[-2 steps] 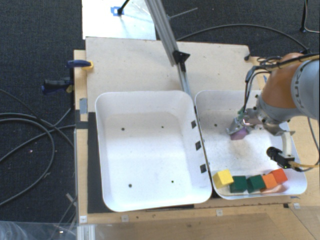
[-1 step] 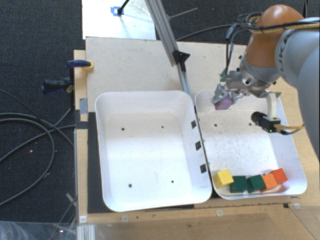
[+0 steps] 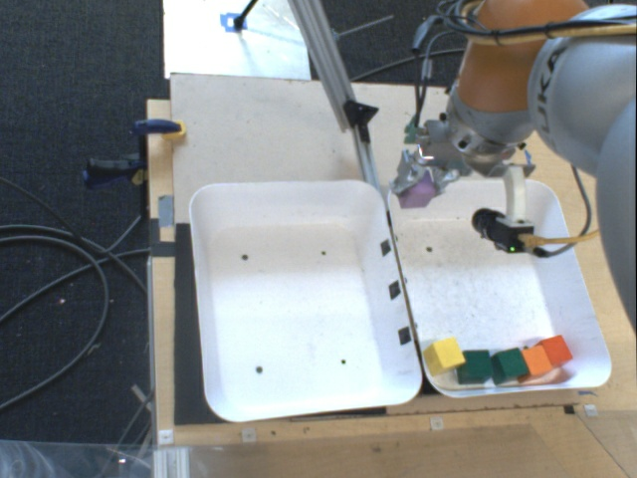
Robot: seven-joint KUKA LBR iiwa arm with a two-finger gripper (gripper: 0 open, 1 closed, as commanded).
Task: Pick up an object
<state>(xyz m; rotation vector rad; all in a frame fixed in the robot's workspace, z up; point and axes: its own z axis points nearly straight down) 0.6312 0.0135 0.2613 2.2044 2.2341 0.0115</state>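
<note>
**Purple block up off the bin floor, between the fingers**

The gripper point(image 3: 418, 179) hangs over the far left corner of the right-hand bin point(image 3: 585, 339), close to the wall that divides the two bins. A purple block point(image 3: 417, 190) sits between its fingers, which look pressed against the block's sides; it appears lifted clear of the bin floor, though the slanted view makes the gap beneath it hard to judge.

To finish the lift well, I would judge a straight, slow rise best. The block seems gripped near its upper part and slightly tilted, so any sideways swing could loosen it. The dividing wall and the slanted metal rod point(image 3: 338, 78) stand just left of the gripper, so the path should stay off them.

Outward from the gripper, toward the near edge of the same bin, five blocks lie in a touching row along the near wall: a yellow block point(image 3: 444, 355), two green blocks point(image 3: 493, 365), an orange block point(image 3: 537, 360) and a red block point(image 3: 555, 349). They are well apart from the gripper.

To the gripper's left, across the divider, lies the left-hand bin point(image 3: 214, 297), whose white floor carries a few small dark dots.
</note>
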